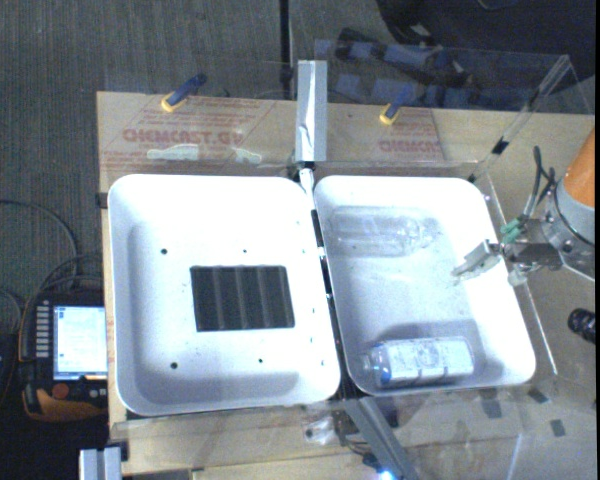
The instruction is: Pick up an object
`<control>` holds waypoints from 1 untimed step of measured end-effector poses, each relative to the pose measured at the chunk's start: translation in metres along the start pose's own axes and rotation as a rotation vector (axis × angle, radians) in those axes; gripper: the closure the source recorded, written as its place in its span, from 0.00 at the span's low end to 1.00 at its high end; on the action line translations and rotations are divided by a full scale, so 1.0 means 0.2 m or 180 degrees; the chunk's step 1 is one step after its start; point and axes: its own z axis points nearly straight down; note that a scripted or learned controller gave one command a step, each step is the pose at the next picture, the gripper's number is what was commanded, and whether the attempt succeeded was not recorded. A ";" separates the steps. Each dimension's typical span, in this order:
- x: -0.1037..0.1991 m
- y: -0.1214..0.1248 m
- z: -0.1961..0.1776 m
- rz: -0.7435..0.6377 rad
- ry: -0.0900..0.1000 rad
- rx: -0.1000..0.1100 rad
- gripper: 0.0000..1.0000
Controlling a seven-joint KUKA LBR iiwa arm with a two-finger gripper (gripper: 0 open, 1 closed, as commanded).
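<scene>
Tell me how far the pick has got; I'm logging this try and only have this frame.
Done: the gripper has reached the right bin, at its right edge. In hand: nothing shows between its fingers. Left: the whole grasp and lift. Two clear bottles lie apart from it, one near the far wall, one with a label by the near wall. The left bin holds a dark grate.

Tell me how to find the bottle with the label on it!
Look in the right bin, the one nearest the end effector. At its near edge lies the labelled bottle, on its side. The other bottle, by the far wall, is clear and plain.
</scene>
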 end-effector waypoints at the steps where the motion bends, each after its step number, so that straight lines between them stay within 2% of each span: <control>1: -0.23 -0.02 -0.11 0.0733 -0.0003 -0.0001 0.00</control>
